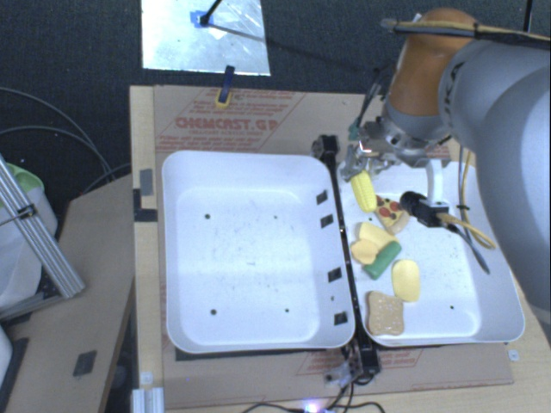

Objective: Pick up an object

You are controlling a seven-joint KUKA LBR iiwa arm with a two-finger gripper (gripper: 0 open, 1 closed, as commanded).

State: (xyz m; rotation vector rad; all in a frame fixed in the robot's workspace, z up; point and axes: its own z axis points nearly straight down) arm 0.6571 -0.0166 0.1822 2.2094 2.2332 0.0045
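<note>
Our pincer (366,166) hangs over the toy corn cob (363,189) in the right bin (495,317); its spread we cannot tell. Nothing looks lifted yet, so grasping remains.

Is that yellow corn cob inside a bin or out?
Inside: the yellow corn cob lies in the right white bin, near its back-left corner.

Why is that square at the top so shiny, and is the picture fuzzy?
Camera view: the metal sheet behind the bins reflects light, so it glares; the toy corn looks slightly soft; the arm up close looks blurry.
</note>
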